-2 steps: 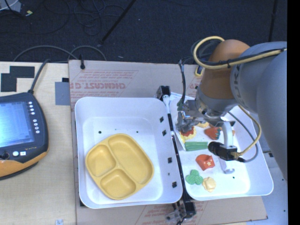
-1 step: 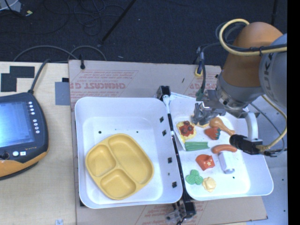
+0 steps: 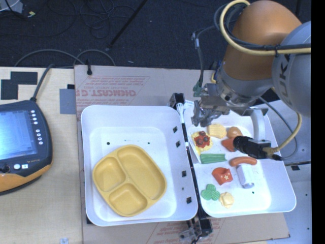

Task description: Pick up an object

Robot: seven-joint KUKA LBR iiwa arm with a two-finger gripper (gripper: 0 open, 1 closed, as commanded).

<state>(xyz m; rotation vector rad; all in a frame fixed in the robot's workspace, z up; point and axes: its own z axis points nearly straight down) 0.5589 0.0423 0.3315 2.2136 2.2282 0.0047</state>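
A dark grey and orange control pendant with a lit screen (image 3: 20, 139) is seen at the left edge of the table (image 3: 45, 207). Beside it, the left shallow white plastic bin (image 3: 94, 117) is taken up by a yellow three-compartment plastic tray (image 3: 129, 179).

The right shallow white plastic bin (image 3: 282, 197) is strewn with small toy foods. Among them are a flat red-and-yellow toy pizza slice (image 3: 201, 141), a pale yellow toy cheese wedge (image 3: 217, 131), a green toy bean pod (image 3: 212, 158), a red-brown toy sausage (image 3: 242, 161) and a small silver can (image 3: 246, 177).

The tool (image 3: 202, 120) of the grey and orange robot arm (image 3: 259, 39) is held low over the far left corner of that bin, just above the pizza slice and near the cheese wedge. Whether it is open or closed cannot be told, and nothing is seen in its hold.

These two nearest pieces are judged the likeliest targets. Both are expected to be light, stiff moulded plastic that is smooth enough to slip. The pizza slice lies flat and offers little edge. The thicker cheese wedge is judged the easier, best taken across its two broad sides. The can is likely to roll if it is nudged.
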